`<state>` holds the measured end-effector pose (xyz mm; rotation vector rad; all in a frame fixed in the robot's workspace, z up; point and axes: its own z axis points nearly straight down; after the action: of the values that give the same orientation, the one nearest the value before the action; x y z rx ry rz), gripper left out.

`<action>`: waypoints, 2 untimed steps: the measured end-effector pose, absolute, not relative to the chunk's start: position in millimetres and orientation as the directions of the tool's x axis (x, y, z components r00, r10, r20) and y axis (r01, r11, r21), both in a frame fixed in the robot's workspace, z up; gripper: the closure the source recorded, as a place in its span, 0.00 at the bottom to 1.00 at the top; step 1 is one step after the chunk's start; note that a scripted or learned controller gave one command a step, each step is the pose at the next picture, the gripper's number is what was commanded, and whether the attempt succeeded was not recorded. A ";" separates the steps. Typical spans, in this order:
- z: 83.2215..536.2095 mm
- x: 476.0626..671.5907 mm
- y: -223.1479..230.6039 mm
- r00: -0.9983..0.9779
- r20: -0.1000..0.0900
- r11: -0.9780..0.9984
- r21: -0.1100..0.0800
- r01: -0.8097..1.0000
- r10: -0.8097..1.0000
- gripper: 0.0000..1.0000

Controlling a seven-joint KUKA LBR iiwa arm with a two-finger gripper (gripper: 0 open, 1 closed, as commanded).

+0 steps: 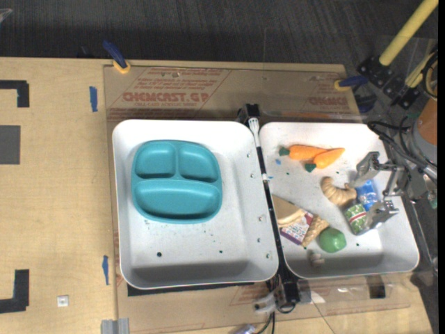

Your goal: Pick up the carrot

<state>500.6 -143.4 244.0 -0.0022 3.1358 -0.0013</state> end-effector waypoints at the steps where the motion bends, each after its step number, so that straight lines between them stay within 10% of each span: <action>1: 96.5 526.5 -156.9 -0.995 -0.011 0.995 -0.003 -0.097 -0.097 0.00; 2: 89.6 580.8 -148.1 -0.930 -0.014 0.930 0.003 0.368 0.368 0.00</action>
<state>580.8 -148.1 89.6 0.5862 3.0723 0.0008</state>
